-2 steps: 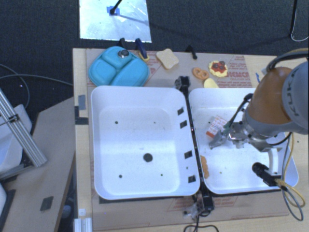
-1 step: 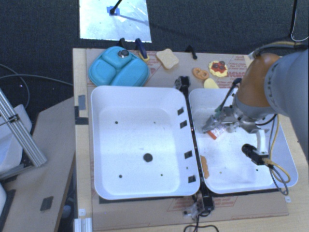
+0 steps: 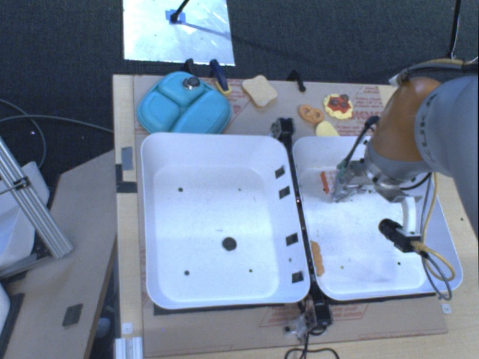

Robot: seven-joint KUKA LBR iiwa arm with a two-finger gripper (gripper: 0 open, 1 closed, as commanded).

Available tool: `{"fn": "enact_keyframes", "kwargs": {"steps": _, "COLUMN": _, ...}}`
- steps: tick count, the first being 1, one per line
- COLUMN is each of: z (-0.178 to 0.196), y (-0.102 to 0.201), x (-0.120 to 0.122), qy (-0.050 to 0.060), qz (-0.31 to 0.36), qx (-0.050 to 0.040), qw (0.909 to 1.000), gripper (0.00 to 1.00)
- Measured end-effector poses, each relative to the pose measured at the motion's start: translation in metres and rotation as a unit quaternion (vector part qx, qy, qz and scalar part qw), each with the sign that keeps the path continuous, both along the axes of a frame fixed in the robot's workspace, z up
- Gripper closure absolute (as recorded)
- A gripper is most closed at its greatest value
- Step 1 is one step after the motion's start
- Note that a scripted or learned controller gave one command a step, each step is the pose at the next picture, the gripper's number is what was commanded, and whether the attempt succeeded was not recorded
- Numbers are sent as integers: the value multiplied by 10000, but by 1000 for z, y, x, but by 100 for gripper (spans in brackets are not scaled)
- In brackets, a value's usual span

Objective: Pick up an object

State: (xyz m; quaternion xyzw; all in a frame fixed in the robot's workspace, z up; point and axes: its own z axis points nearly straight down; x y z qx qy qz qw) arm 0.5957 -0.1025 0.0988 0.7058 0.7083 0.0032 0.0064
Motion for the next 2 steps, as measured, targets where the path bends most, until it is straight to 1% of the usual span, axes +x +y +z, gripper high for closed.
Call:
{"fn": "enact_keyframes", "kwargs": {"steps": 1, "z": -1, "y": 0, "x": 0, "qy": 6, "qz": -1, "qx": 2, "qw": 10000, "gripper": 0}}
{"fn": "enact_keyframes", "kwargs": {"steps": 2, "z": -13, "y": -12, "x": 77, "qy": 16, "qz": 16, "qx": 11, "qw": 10000, "gripper": 0}}
